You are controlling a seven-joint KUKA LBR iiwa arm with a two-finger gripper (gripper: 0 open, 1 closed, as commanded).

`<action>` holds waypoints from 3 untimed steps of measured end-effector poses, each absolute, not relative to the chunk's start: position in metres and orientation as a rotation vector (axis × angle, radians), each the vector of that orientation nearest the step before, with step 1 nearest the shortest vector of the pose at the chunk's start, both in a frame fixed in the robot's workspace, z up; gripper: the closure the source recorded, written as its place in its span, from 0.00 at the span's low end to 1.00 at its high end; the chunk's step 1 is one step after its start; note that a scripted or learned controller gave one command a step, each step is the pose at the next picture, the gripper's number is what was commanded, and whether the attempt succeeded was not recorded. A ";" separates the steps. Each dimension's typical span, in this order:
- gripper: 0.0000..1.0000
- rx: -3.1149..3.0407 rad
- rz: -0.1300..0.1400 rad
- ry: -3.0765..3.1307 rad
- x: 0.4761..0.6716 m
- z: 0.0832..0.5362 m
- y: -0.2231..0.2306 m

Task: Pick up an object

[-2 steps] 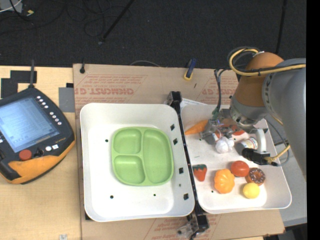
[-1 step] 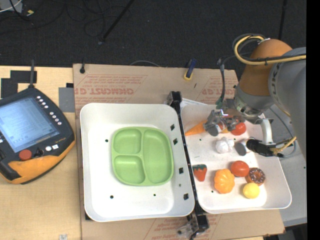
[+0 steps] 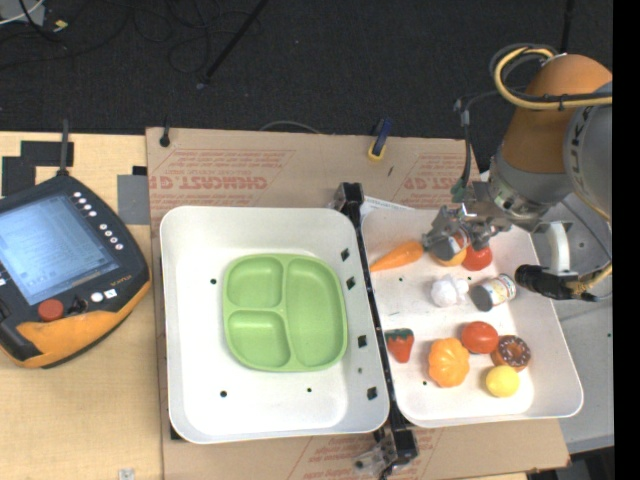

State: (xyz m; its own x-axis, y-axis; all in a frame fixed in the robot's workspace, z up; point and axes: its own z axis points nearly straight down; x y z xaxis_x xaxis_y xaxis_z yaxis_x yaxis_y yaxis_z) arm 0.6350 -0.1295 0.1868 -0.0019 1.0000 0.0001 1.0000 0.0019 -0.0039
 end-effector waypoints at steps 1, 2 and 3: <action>1.00 -2.220 0.003 -2.219 0.636 0.227 -0.131; 1.00 -2.212 0.009 -2.218 0.605 0.218 -0.086; 1.00 -2.212 0.008 -2.219 0.588 0.226 -0.041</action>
